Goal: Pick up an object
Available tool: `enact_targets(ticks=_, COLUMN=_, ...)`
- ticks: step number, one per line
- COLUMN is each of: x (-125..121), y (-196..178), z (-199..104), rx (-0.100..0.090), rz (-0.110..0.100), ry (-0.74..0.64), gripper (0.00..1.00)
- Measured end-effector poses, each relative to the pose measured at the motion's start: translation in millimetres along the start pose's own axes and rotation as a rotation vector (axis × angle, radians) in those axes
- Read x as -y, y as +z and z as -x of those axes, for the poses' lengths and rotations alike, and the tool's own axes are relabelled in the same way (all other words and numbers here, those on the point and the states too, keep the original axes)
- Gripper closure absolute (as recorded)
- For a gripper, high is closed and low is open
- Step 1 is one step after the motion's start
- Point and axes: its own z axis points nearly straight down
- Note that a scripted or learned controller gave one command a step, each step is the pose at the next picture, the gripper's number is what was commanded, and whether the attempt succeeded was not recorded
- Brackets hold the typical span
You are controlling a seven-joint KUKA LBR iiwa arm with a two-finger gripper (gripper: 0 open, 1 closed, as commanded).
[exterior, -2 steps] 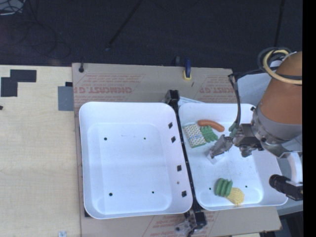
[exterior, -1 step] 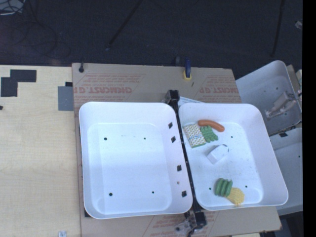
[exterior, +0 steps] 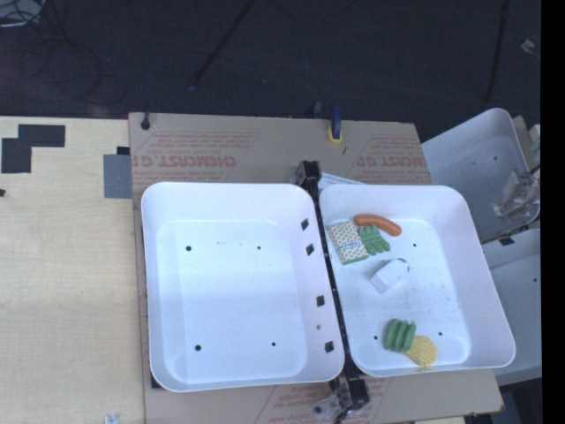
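The right bin holds several small objects. An orange sausage-shaped piece lies near its far side. Beside it are a green-and-white patterned packet and a small green item. A white block sits in the middle. A green ridged piece and a yellow piece touch each other near the front. My gripper hangs outside the right bin, past its right rim and well away from all the objects. Nothing shows in it.
The left bin stands against the right one, with a black divider strip between them. Both rest on a cardboard sheet. The grey arm body lies to the right of the bins.
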Motion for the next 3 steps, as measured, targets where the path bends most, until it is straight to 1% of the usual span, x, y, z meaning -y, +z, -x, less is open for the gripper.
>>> enact_targets(ticks=1, x=-11.5, y=-72.7, z=-54.3, rx=-0.001, rz=0.009, ry=-0.001, gripper=1.00)
enact_targets(ticks=2, x=-34.3, y=-68.4, z=-75.1, rx=0.000, rz=0.002, ry=0.003, gripper=1.00)
enact_targets(ticks=3, x=-56.4, y=-68.4, z=-98.9, rx=0.000, rz=0.002, ry=0.003, gripper=1.00)
